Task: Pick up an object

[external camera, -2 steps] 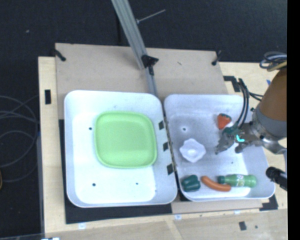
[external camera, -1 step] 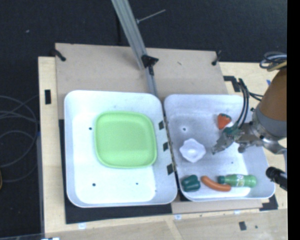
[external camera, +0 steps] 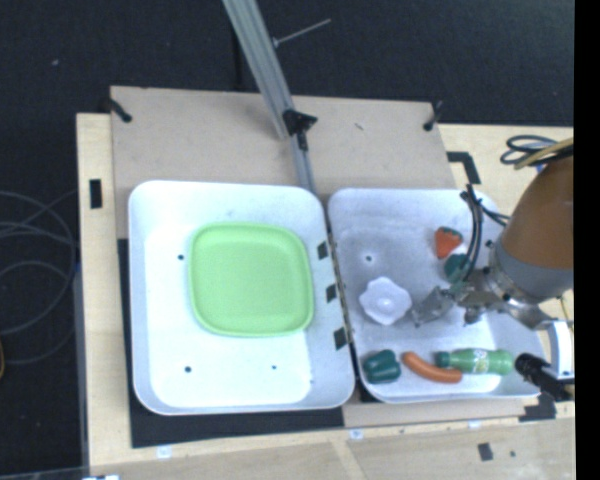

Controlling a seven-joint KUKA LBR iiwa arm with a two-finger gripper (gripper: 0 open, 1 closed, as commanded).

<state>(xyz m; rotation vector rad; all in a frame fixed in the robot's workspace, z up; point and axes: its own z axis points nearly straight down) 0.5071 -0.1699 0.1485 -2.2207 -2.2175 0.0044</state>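
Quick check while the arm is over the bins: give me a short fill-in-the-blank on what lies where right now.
1. The green plate lies in the ____ bin of the camera view.
2. The orange carrot-like piece lies between the dark green block and the green ____.
3. The gripper hangs over the right bin, just right of the ____ cup.

Missing words: left; bottle; white

Matt green plastic plate (external camera: 250, 278), scuffed white plastic bins (external camera: 160, 368) (slightly glossy), bare wooden bench (external camera: 380, 448)
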